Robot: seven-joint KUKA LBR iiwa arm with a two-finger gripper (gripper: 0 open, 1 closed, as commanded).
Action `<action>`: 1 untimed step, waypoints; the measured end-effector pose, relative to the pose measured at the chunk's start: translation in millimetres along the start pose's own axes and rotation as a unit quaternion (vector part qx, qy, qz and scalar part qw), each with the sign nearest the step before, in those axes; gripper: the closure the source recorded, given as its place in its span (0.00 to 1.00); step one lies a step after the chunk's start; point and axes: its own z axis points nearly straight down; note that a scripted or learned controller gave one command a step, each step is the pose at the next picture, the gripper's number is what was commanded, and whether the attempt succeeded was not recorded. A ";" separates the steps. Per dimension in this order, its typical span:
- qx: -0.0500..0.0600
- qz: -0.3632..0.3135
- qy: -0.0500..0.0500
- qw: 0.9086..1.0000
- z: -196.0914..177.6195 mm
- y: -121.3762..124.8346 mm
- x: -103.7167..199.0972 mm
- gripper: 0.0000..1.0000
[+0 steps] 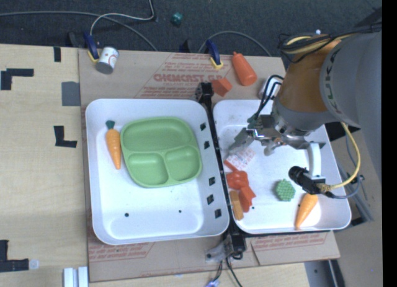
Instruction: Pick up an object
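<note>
The gripper [255, 138] hangs low over the right bin [329, 220], its fingers [243, 136] spread apart, with nothing between them. Just below them lies a pale, translucent packet [240, 155], and beneath that a cluster of red-orange pieces [239, 186] against the bin's left wall. A green knobbly ball [285, 190] and an orange carrot [305, 210] sit nearer the bin's front right corner (the black part beside them is hard to identify). In the left bin [149, 224] rest a green divided plate [162, 151] and another carrot [113, 143]. An orange toy [244, 69] lies on the desk [37, 155] behind the bins.
</note>
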 end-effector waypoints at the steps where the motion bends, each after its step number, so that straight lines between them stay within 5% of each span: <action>1: -0.005 0.001 0.000 1.000 94.1 27.5 -35.4 0.00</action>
